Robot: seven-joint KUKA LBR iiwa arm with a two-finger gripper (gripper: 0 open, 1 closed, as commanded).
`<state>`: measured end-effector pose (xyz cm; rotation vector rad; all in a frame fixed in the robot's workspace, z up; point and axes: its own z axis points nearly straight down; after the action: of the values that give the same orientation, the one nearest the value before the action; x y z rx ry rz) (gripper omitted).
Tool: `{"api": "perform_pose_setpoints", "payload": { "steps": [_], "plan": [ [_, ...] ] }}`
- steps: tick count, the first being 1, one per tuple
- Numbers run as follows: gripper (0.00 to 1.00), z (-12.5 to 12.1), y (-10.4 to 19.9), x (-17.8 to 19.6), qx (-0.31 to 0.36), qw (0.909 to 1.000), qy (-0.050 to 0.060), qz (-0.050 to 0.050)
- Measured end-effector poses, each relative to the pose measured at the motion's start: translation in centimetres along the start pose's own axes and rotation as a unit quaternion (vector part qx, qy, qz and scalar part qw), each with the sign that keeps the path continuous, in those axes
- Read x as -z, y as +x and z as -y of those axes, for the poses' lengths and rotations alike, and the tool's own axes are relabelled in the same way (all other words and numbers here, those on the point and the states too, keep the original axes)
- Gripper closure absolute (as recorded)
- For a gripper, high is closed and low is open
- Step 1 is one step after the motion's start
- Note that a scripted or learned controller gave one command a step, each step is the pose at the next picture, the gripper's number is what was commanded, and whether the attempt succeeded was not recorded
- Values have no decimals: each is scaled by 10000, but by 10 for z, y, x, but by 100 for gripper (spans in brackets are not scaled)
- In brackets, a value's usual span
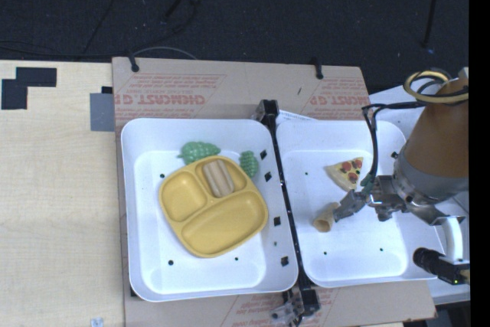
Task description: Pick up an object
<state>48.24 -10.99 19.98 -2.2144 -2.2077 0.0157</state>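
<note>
1. Camera view: two shallow white bins are seen side by side on the table [53, 188], the left bin [142, 256] and the right bin [383, 260], separated by a dark divider [279, 188].
2. A yellow compartment tray [210, 210] is seen lying tilted in the left bin. A tan, bread-like piece [219, 177] is seen in its upper right compartment.
3. Two green items are noted at the tray's upper edge: a larger one [199, 152] at the upper left and a smaller one [249, 161] at the upper right, both partly hidden by the tray.
4. A pizza slice toy [346, 171] is seen in the upper middle of the right bin, lying flat on the bin floor.
5. A small tan object [325, 220], possibly cone-shaped, is seen near the middle of the right bin, below and left of the pizza slice.
6. The arm is seen entering from the right, its orange band [440, 134] above the wrist. The tool [351, 207] is positioned low over the right bin, between the pizza slice and the tan object, its tip just beside the tan object.
7. The opening of the tool cannot be told, and no hold on any object can be confirmed.
</note>
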Motion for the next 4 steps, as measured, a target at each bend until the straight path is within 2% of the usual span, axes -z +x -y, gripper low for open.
{"api": "perform_pose_setpoints", "payload": {
  "steps": [1,3,4],
  "plan": [
    [0,-3,0,6,11,10000,-62,9],
    [0,0,6,-111,12,10000,-44,2],
    [100,0,5,-99,-12,10000,-51,3]
  ]
}}
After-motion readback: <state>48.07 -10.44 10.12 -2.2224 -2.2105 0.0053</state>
